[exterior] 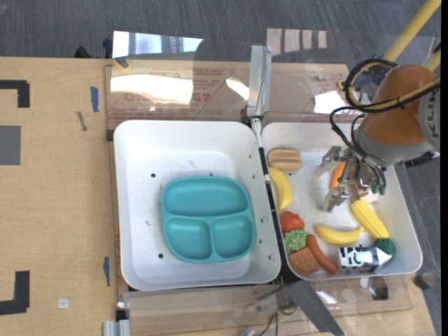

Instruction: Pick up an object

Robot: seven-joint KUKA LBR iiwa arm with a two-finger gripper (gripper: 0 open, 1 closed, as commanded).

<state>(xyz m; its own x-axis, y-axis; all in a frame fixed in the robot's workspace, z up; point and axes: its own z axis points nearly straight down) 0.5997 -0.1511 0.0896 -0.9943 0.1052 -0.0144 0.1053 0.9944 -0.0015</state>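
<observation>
Both white bins point(133, 145) look like smooth, slightly glossy plastic, same as the teal divided plate point(207, 218). The table point(49, 187) is matt, like cardboard or plywood. The toy corn point(369, 218) and bananas point(338, 234) have a plasticky shine.

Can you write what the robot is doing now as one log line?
gripper: open, over right bin | holding: nothing | nearest: corn

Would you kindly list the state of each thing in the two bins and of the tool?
Teal three-compartment plastic plate: flat in the left bin, nothing on it.
Yellow toy corn cob: lying loose, right bin.
Two yellow toy bananas: lying loose, apart.
Tool: open above the right bin, holding nothing.
</observation>
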